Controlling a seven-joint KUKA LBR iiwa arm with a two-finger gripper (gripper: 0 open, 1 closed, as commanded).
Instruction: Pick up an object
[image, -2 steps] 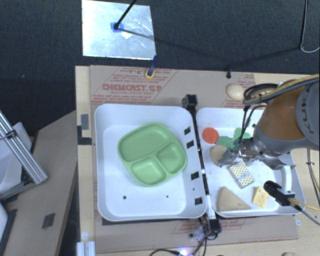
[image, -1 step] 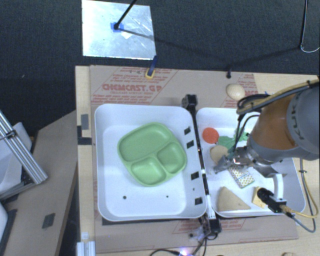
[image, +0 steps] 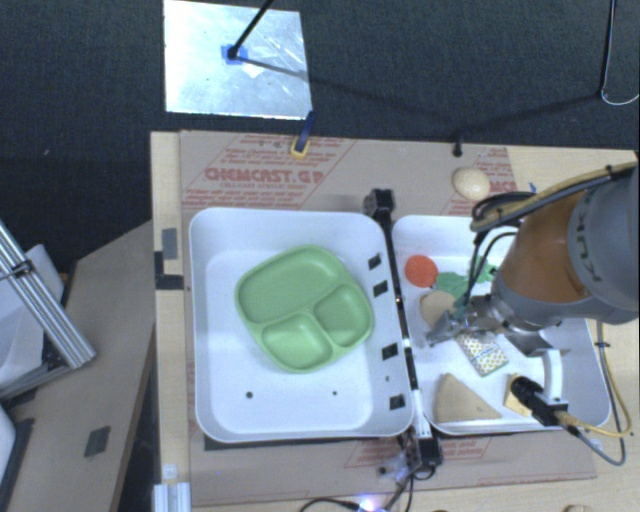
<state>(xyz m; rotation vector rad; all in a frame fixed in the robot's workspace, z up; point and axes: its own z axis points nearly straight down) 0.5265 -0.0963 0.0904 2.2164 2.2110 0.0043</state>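
A small patterned card (image: 482, 353) lies flat on the floor of the right bin (image: 590, 395), just to the right of and below the gripper (image: 445, 328), close enough that they may touch. A pale tan rounded piece (image: 436, 305) sits just above the gripper, with a red-orange disc (image: 421, 269) beyond it and a green item (image: 458, 283) to the upper right. A tan wedge (image: 462, 400) lies below the gripper. Whether the gripper is apart or together cannot be told. The arm (image: 560, 255) reaches in from the right, wrist bent low over the right bin. Far to the left, a green divided plate (image: 303, 307) rests in the left bin (image: 215, 395).
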